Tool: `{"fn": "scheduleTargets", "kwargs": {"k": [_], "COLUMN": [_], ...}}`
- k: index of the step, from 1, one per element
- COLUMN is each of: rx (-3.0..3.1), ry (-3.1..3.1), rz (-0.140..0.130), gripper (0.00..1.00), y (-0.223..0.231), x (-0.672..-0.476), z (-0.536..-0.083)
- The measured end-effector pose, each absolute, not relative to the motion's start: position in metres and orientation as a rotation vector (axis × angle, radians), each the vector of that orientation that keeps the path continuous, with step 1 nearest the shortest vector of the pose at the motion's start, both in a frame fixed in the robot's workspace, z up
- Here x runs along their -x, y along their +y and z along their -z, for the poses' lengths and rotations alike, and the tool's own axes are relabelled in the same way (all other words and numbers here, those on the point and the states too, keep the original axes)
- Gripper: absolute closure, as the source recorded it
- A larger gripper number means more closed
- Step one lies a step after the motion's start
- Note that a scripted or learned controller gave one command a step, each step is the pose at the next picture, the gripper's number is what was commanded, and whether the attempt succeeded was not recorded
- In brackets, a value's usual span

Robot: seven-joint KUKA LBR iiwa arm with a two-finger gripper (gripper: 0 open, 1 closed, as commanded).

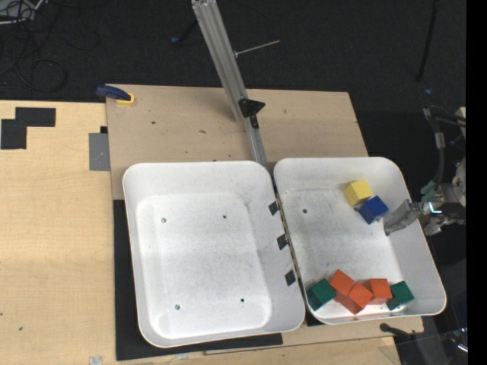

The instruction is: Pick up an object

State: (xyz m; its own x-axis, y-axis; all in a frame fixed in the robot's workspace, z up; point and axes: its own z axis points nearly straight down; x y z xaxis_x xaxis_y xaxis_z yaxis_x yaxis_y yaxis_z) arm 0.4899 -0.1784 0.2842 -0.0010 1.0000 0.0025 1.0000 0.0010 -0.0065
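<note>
wooden bench, two white bins; gripper (397, 219) at the right bin's (319, 234) edge near the blue cube (372, 209), finger state can't tell.

Two white bins sit side by side on the bench (68, 204): the left bin (144, 181) and the right bin (319, 169). The right bin holds a yellow block (356, 192) touching a blue block (372, 209), and a cluster of orange blocks (358, 290) and green blocks (322, 292) along its near edge. The hand (399, 217) hovers at that bin's right rim, near the blue block.
</note>
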Motion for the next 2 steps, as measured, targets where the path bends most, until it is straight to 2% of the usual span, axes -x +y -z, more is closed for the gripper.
{"fn": "scheduleTargets", "kwargs": {"k": [1,2], "rx": [2.221,2.215], "ry": [-2.218,-2.215], "rz": [-0.001,-0.006], "gripper": [0.0,0.0], "y": [-0.179,-0.173], "x": [-0.49,-0.488], "z": [-0.286,-0.224]}}
